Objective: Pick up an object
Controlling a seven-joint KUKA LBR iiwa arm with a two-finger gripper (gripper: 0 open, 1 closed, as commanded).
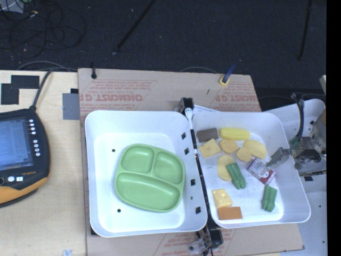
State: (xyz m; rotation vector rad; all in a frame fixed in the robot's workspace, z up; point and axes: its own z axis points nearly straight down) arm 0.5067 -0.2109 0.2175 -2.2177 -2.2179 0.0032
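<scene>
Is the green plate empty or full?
Empty. The green plate lies flat in the left bin, and all three sections show bare green.

Both shallow bins, the left bin (101, 127) and the right bin (290, 204), are seen to be of smooth white plastic with a slight sheen, and the divided green tray (151, 177) in the left one is moulded in smooth, softly glossy plastic. The toy foods in the right bin, among them a yellow corn cob (234, 134), a green pickle (236, 175) and an orange block (229, 213), are rendered in matt plastic, while the small red-and-white packet (259, 170) looks like printed paper or foil. The bins are carried on a sheet of matt brown cardboard (160, 89) printed with red lettering, which is laid on a pale, smooth surface (42, 217).
</scene>
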